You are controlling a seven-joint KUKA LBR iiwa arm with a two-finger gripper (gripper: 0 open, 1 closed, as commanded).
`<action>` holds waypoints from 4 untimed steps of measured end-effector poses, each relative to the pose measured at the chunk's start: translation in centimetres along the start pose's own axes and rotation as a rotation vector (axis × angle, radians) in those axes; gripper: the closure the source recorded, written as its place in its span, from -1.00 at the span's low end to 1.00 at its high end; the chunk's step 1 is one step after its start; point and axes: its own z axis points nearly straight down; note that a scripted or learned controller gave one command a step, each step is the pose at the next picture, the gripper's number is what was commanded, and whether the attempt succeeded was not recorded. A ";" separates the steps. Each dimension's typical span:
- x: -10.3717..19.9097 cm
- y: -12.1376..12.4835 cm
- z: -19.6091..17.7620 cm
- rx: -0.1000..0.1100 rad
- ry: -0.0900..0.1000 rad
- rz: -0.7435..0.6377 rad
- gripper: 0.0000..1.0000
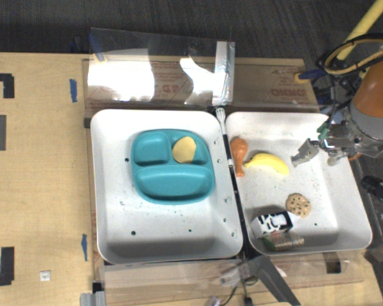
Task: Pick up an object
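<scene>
Two shallow white bins sit side by side on your bench, the left bin (pixel 108 228) and the right bin (pixel 348 225), meeting along a central seam.

Left bin: you have a teal divided tray (pixel 172 183) lying flat near the middle. A round yellow-tan piece (pixel 184 149) rests in its upper right compartment.

Right bin: you have four loose items. An orange drumstick-shaped piece (pixel 239 153) lies against the left wall, close to the seam. A yellow banana (pixel 267 163) lies just beside it to the right, the two touching or very nearly so; you cannot tell which. A round speckled cookie (pixel 298 203) sits below the banana, apart from it. A black-and-white item (pixel 272 222) rests near the front wall, with a small dark, reddish object (pixel 282 241) just below it at the front edge; its identity is unclear.

Arm: it enters from the right, orange band (pixel 375 94) visible at the frame edge. The gripper (pixel 320 150) hangs over the upper right part of the right bin, to the right of the banana and well apart from it. Its fingers (pixel 302 153) appear spread, with nothing between them. No item is being held.

Behind the bins you see a clear plastic sheet (pixel 153 75) with strong glare over brown cardboard.
</scene>
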 end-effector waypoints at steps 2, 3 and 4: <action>2.7 3.6 9.9 -0.016 -0.007 -0.346 1.00; 1.0 5.3 11.2 -0.006 -0.004 -0.408 1.00; 10.8 6.1 0.9 -0.016 -0.002 -0.385 1.00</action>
